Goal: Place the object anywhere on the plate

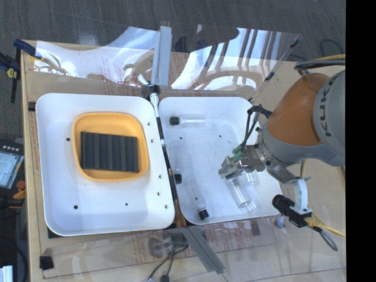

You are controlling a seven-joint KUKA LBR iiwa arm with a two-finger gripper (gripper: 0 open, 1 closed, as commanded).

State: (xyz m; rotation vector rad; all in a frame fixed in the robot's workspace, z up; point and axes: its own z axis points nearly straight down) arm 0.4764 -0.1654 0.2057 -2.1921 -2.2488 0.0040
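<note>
Materials & finish, quick notes

Both bins (53, 157) smooth white plastic, slight sheen. Plate (88, 128) matt yellow-orange w/ dark ribbed insert. Clear glossy plastic object (242, 194) in right bin. Gripper (238, 168) bare metal; arm (305, 122) glossy orange band, grey shell.

arm (311, 128) cut off at right edge, pincer (235, 168) fingers indistinct

I see a robotics lab: my grey-and-orange arm (305, 128) reaches over a wooden bench (35, 78) bearing two white bins (53, 210), clear shielding (235, 46), loose cables (320, 60) and dark carpet (88, 4).
</note>
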